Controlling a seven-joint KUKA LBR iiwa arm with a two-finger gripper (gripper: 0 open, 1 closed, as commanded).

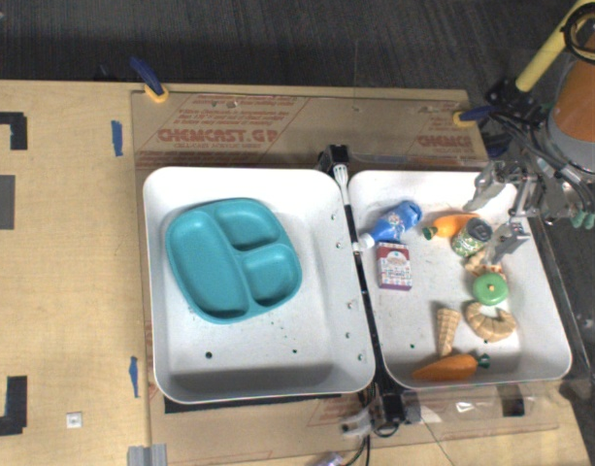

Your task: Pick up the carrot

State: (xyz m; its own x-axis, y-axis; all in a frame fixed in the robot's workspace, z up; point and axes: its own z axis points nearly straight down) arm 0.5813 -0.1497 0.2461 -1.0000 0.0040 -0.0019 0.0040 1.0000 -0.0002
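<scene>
The carrot [446,367] is orange with a small green top. It lies flat along the front wall of the right bin [554,304], its green end pointing right. My gripper [487,227] hangs over the far right part of that bin, well behind the carrot. It sits above a small green can [469,242] and an orange fruit [448,225]. Its two grey fingers [513,229] stand apart, open, with nothing between them.
The right bin also holds a blue bottle [394,220], a red and white carton [394,266], a green round piece [489,288], a cone [447,326] and a croissant [494,323] just behind the carrot. The left bin [181,357] bears a teal divided plate [233,257].
</scene>
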